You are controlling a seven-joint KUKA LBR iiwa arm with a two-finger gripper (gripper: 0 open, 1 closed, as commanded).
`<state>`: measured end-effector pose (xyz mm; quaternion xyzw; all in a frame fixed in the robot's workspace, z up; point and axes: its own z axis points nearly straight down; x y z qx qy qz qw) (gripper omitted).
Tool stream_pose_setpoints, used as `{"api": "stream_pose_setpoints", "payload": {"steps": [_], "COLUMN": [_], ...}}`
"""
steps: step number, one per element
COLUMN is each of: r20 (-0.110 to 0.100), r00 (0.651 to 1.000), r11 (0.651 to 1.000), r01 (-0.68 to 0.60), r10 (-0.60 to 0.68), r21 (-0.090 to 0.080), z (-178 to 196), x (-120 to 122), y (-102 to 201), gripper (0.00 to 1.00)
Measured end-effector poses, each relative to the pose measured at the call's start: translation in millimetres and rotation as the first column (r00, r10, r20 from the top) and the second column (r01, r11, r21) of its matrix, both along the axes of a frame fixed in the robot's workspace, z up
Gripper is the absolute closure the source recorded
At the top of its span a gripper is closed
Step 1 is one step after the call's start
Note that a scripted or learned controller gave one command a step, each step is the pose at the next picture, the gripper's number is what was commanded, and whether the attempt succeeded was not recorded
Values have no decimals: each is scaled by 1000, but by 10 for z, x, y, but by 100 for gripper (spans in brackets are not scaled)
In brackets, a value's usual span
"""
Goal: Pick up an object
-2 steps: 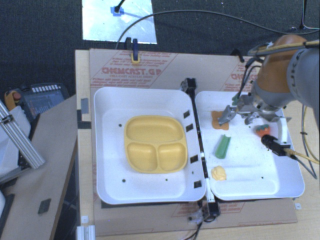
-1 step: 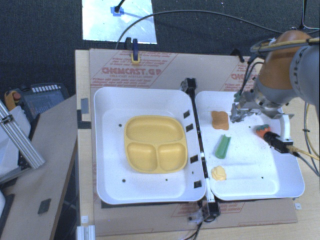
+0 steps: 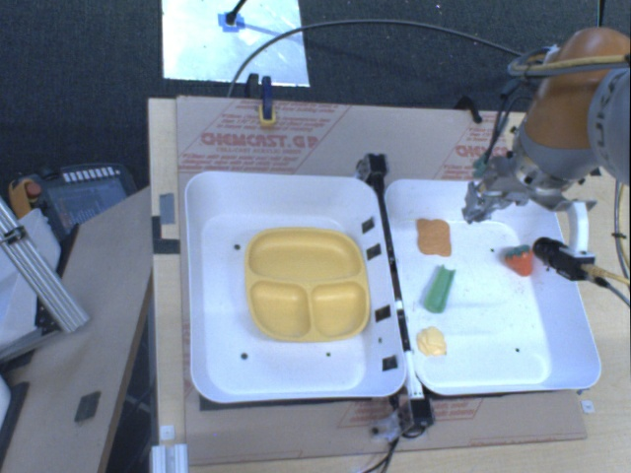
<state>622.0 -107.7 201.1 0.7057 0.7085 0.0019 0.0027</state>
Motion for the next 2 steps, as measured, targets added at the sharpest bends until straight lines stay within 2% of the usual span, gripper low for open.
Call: {"api": "stream_pose_setpoints", "payload": {"steps": [1,2], "r20": [3,-1], "r00": [1000,1000], "r11": [1000,1000], "r01": [-1,-1], "r10": [1,1], "r21": [-1,0], "z": [655,979], "x": [6,19], "y": [-5,-6], "gripper": [100,100]}}
